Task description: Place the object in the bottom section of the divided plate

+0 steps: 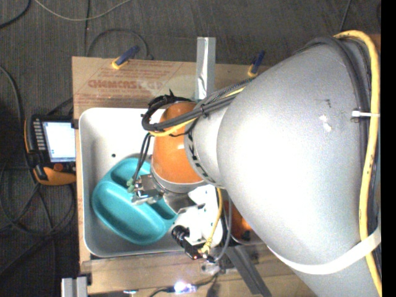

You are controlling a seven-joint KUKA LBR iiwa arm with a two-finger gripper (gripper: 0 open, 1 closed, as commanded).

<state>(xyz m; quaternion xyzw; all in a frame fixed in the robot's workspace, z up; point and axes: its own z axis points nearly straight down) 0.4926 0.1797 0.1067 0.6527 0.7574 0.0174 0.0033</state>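
Plate first: from the camera above, the teal divided plate (pixel 127 209) lies in the left white bin (pixel 93 129), toward its lower left, tilted so its long axis runs from upper right down to lower left. The grey arm (pixel 291 159) comes in from the right and covers most of the scene, its orange band (pixel 173 150) sitting directly over the plate's upper right part. Below that band, metal wrist parts hang at the plate's right edge, so the hand (pixel 145 193) looks to be right above or just beside the plate, though I cannot tell whether it is open or closed, nor whether it has anything in it (the arm's bulk hides that). The object to be placed I cannot pick out. My guess is the plate's lower section lies down-left of the hand.
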